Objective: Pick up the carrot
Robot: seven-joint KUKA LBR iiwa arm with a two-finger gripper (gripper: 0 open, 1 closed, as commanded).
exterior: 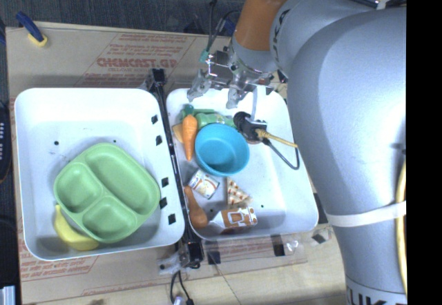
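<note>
Orange tapered carrot [188, 134] is lying in the right white bin [293, 190], wedged between its left wall and the blue plastic bowl [221, 149]. Pincer [215, 90], fingers apart, is hovering beyond it; descent risks striking the bowl.

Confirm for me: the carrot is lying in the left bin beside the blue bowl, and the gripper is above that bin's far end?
Not quite. The camera view shows the carrot lying in the right bin, not the left, beside the blue bowl. The gripper is above that bin's far end.
</note>
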